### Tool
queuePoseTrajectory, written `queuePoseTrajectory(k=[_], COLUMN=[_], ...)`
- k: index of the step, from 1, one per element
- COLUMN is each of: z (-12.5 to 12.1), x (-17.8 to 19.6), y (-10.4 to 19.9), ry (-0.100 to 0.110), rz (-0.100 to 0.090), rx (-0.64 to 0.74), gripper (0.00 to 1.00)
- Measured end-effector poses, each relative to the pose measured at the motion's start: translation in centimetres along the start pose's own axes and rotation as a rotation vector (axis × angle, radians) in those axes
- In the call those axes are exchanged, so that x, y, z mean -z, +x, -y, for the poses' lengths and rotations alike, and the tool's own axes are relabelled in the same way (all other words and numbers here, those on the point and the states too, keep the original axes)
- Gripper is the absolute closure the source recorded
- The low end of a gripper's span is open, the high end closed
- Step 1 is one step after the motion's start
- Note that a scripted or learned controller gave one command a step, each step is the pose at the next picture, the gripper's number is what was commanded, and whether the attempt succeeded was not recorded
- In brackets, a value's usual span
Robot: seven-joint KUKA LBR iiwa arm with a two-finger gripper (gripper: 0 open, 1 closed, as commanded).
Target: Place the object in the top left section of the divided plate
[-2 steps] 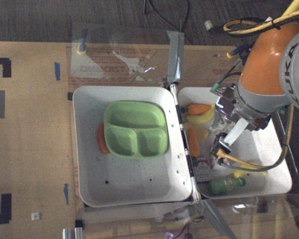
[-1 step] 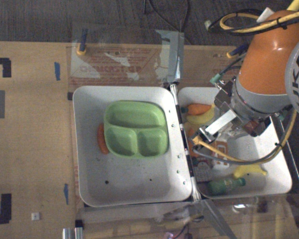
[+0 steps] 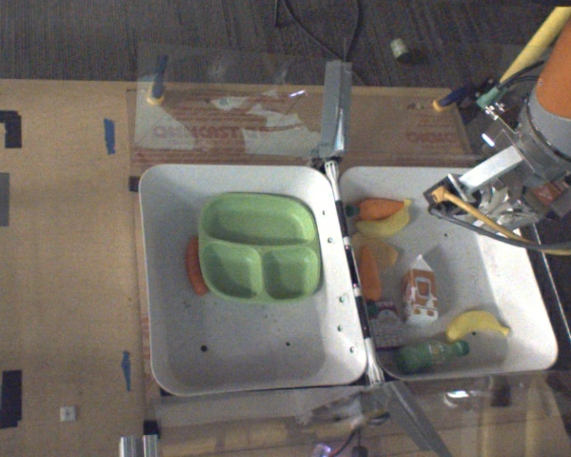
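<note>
A green divided plate (image 3: 259, 247) lies in the left bin (image 3: 171, 331), with one long section at the back and two smaller ones at the front. An orange sausage-shaped piece (image 3: 195, 265) rests against the plate's left edge. My gripper (image 3: 490, 196) hangs over the back right of the right bin (image 3: 514, 303), above the bin floor and right of a carrot (image 3: 381, 208) and a yellow banana (image 3: 385, 225). Cables and the wrist body cover its fingertips.
The right bin holds a second carrot (image 3: 369, 272), a small carton (image 3: 420, 293), another banana (image 3: 477, 326), a green bottle (image 3: 431, 354) and a grey block (image 3: 388, 329). A metal divider (image 3: 347, 255) runs between the bins.
</note>
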State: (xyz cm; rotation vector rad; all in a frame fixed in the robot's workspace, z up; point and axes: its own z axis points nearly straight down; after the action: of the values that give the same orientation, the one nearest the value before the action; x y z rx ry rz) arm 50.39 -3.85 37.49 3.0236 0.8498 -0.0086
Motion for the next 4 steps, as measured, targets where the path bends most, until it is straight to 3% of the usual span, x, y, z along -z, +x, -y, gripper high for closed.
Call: queuePoseTrajectory(k=[1,2,3,4], z=[1.5,5.4,8.6,7.9], x=[5.9,5.8,5.8,0.5], y=[5.6,0.5,2.4,5.9], ry=[-0.002,0.002,0.002,0.001], rz=[-0.002,0.001,0.002,0.0], rx=[0.54,0.615,0.822,0.724], gripper=[1.0,1.0,1.0,1.0])
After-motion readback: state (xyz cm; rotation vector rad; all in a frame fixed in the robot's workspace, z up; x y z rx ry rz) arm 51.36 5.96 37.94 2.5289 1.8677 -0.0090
